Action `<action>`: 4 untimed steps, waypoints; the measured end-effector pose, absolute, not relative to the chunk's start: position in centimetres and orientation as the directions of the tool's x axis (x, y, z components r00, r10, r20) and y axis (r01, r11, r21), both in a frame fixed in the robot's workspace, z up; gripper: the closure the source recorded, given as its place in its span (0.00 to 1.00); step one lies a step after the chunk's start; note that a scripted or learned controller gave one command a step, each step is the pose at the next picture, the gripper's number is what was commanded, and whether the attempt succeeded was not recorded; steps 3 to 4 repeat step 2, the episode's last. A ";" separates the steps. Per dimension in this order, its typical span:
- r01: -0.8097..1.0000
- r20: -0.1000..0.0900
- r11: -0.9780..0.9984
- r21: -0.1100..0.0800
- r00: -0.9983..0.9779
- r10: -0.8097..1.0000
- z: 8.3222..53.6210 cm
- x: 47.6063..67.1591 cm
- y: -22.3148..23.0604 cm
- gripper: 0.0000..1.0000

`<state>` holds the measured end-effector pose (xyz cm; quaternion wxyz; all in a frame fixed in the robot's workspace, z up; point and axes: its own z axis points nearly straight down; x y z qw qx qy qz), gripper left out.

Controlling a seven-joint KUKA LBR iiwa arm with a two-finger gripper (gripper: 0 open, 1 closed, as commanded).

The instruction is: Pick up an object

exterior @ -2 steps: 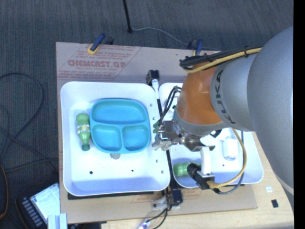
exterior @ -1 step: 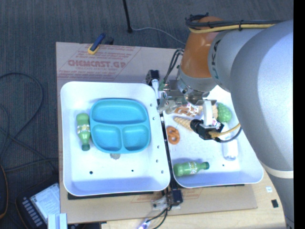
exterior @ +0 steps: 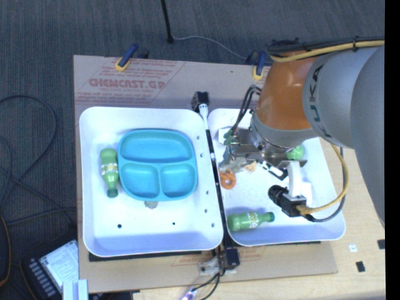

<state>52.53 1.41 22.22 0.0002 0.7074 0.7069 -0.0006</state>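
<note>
My gripper (exterior: 242, 157) hangs low over the left part of the right bin (exterior: 325, 230), under the orange-banded wrist. An orange ring-shaped piece (exterior: 227, 180) lies just below and left of it, close to the bin's left wall. A green bottle (exterior: 250, 219) lies on its side near the right bin's front edge. Part of a green object (exterior: 297, 151) peeks out from behind the wrist on the right. In the left bin (exterior: 94, 224), a blue divided plate (exterior: 157, 165) sits in the middle with a second green bottle (exterior: 109, 172) lying along its left side.
A small grey item (exterior: 150, 204) sticks out under the blue plate's front edge. A black and white bar (exterior: 203, 108) runs along the divide between the bins. The arm's body covers the upper right bin. Cables hang by the wrist (exterior: 294, 202).
</note>
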 end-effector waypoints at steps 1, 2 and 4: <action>1.000 -0.002 0.001 0.001 -0.001 1.000 24.8 59.9 0.3 1.00; 1.000 -0.002 -0.001 -0.001 0.001 1.000 19.7 65.6 -2.6 1.00; 1.000 -0.002 -0.001 -0.001 0.001 1.000 19.7 65.6 -2.6 1.00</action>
